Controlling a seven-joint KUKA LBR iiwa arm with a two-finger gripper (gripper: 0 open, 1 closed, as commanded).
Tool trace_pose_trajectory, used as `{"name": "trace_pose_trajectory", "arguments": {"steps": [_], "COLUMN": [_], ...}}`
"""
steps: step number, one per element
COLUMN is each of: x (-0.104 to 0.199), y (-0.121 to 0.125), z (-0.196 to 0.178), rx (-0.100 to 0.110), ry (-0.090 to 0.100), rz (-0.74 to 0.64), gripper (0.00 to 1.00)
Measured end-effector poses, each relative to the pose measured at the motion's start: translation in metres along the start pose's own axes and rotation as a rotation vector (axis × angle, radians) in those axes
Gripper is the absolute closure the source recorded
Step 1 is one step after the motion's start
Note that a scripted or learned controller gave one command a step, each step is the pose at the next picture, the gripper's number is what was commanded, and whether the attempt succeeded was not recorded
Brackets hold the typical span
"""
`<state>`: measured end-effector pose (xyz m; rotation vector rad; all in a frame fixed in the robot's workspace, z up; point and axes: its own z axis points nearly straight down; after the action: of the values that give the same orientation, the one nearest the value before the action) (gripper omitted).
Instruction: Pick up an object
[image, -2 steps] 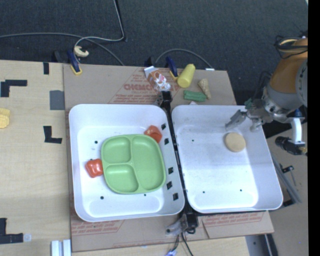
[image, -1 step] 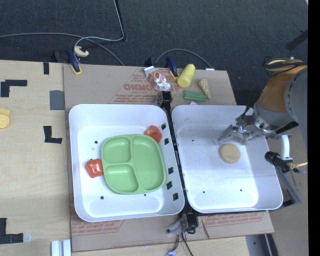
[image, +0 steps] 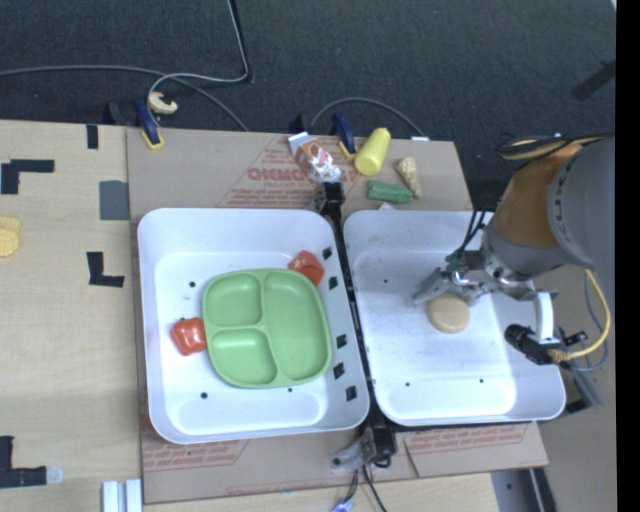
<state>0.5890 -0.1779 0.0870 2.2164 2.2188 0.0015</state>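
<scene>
green divided plate (image: 267, 327), two orange pieces (image: 188, 335), one tan lump (image: 449, 315) by pincer (image: 452, 287)

A pale tan rounded object (image: 449, 315) lies just below the metallic grey gripper (image: 447, 285) in the white right bin (image: 400, 395), while the white left bin (image: 160, 240) holds a green divided plate (image: 267, 327) flanked by two orange-red pieces (image: 188, 335).

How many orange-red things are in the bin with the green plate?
2. One orange-red piece lies against the green plate's left edge; the other orange-red piece sits at its upper right corner. More could be hidden under the plate.
</scene>
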Motion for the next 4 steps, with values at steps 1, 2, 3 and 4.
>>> {"name": "trace_pose_trajectory", "arguments": {"steps": [1,2,3,4], "x": [0.000,0.069,0.068,0.010], "y": [0.001,0.040,0.039,-0.017], "z": [-0.010,-0.073,-0.072,0.000], "rx": [-0.002,0.004,0.005,0.004], "ry": [-0.002,0.004,0.003,0.002], "rz": [0.000,-0.002,-0.001,0.001], "gripper": [1.00,1.00,0.00,0.00]}}
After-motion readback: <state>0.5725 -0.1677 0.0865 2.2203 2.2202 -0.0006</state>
